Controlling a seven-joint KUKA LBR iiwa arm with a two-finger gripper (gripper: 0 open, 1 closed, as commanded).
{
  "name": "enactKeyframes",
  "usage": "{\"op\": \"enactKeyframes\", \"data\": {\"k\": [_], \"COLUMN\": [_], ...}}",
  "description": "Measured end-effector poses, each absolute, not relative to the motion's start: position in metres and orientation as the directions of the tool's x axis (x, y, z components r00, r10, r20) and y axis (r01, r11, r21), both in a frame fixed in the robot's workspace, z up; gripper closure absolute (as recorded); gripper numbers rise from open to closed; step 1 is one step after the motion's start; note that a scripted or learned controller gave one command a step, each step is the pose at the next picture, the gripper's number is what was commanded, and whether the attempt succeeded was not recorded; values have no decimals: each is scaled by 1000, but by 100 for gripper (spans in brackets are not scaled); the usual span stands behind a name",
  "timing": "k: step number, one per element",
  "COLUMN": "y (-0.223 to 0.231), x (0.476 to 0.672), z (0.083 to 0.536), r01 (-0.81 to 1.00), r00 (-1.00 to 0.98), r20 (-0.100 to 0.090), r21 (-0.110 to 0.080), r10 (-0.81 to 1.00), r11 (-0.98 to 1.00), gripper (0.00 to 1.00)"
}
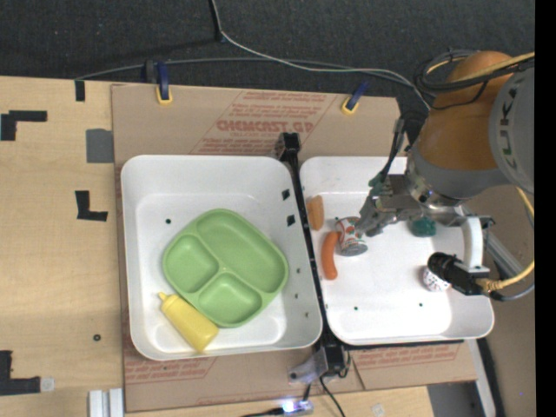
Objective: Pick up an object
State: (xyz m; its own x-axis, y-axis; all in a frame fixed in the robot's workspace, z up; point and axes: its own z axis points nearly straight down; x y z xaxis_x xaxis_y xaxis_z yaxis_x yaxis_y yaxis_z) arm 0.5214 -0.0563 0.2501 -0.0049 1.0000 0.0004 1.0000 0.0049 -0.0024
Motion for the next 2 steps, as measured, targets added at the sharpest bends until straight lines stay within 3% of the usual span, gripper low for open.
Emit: {"op": "enactKeyframes", "data": {"k": [2], "y": [59], "x": [519], "z": [233], "r01": [1000], "r00": [-8], "r20": [1], "r21": [-2], "r10": [1000], "r11": [8], "gripper": [100]}}
